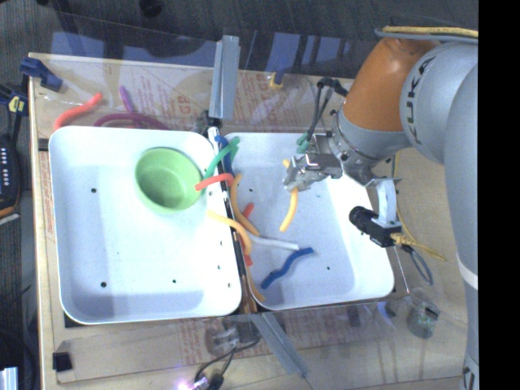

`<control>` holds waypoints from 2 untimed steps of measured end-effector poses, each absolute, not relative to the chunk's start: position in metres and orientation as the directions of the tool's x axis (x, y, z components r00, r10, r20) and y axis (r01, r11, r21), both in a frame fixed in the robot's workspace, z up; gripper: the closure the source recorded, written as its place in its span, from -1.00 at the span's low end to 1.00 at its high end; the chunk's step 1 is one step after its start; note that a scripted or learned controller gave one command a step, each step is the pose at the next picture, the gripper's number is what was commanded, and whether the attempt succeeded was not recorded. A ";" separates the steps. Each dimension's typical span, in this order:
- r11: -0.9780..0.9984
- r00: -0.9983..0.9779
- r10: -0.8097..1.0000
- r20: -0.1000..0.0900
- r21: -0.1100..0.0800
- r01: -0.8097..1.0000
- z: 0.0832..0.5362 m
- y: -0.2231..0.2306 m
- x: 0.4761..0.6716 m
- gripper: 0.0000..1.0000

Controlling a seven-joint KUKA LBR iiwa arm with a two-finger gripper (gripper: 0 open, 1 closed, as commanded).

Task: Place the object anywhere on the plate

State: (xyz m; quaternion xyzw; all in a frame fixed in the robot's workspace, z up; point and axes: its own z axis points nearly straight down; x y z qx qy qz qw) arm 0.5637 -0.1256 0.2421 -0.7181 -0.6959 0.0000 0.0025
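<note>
Down at the bottom of the frame, the near rim of the left bin is closest to the camera, and just right of it, low in the right bin, lies a blue strip with a white stick just above it. Moving up, a tangle of orange, yellow, red and green strips drapes over the divider between the two bins, one end lying right against the green plate, which sits in the upper part of the left bin. Further up on the right, the gripper hangs over the right bin with a yellow strip dangling below it; the top end looks pinched between the closed fingers, so I'd say it's gripping that, though only by the very tip. That's my worry: the strip is floppy and held at one end, so a fast swing across to the plate could let it slip out, or the loose tail could snag the tangle on the divider and drag stuff along. It might also land half off the plate, since it's long and the plate is small. Hard to make out: the fingertips themselves are glary and blur into the white bin, and the arm hides the upper right corner of the bench.
</note>
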 end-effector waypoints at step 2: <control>-0.035 0.035 0.999 0.000 -0.003 0.999 0.190 -0.054 0.624 -1.00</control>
